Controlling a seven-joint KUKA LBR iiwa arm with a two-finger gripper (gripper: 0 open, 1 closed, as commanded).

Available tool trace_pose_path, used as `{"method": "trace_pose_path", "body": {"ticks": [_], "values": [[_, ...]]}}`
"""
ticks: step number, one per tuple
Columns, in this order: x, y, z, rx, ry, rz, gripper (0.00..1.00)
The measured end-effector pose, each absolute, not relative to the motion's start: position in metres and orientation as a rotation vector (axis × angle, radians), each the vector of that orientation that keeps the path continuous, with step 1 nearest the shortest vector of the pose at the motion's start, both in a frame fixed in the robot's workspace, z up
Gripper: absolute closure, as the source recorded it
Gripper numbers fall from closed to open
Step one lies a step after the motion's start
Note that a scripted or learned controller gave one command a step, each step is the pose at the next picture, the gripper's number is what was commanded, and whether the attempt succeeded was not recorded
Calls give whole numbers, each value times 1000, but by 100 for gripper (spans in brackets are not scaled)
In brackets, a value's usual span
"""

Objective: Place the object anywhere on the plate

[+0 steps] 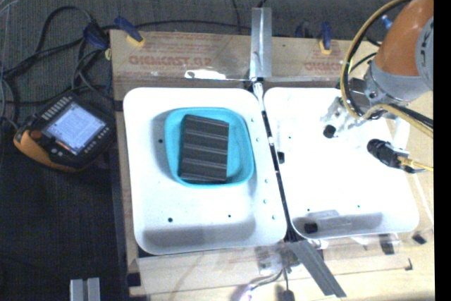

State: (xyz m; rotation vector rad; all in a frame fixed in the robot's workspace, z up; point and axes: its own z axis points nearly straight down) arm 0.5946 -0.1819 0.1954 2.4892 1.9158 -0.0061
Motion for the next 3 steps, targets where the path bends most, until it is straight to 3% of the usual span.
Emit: {"method": "trace_pose_path", "body": {"ticks": [1, 2, 3], "values": [[595, -182, 196, 2489, 1915, -6, 0], [537, -169, 190, 2502, 1901, -5, 0], [502, -84, 183, 2555, 1833, -6, 0]]}}
